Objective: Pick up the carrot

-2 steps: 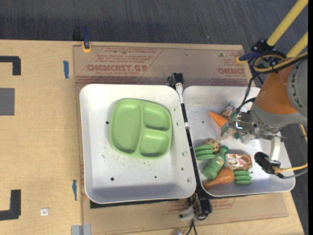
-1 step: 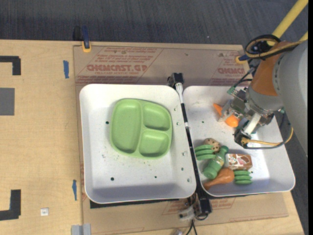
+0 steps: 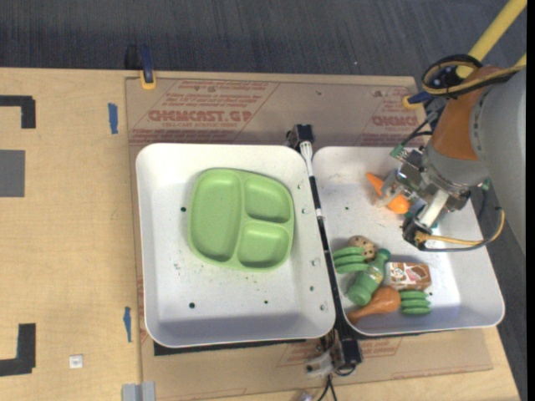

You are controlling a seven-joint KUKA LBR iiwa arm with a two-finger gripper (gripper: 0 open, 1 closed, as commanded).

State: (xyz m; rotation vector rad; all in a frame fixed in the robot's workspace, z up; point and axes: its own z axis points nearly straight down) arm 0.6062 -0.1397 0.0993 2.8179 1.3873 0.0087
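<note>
In the right bin [image 3: 476, 307], toward its two o'clock corner, I see the claw [image 3: 407, 197] hanging low with the grey arm [image 3: 493, 132] and its orange band [image 3: 456, 132] reaching in from three o'clock. An orange piece [image 3: 386, 189] sits right at the claw's tip, at about nine o'clock from it, but I cannot tell whether the claw is spread or closed, nor whether it has hold of that piece. The carrot [image 3: 378, 302] lies near the bin's six o'clock edge, well apart from the claw, tilted with its thin end pointing toward eight o'clock. It touches a cluster of toys: a green bottle-shaped piece [image 3: 366, 282] just at its twelve o'clock, a green ridged item [image 3: 415, 302] at its three o'clock, a brown and white packet [image 3: 410, 275] above that, and a speckled cookie [image 3: 361, 245] at the top of the pile. In the left bin [image 3: 167, 291] rests a green divided plate [image 3: 219, 215], roughly central. Both bins sit on the surface [image 3: 67, 266].
</note>
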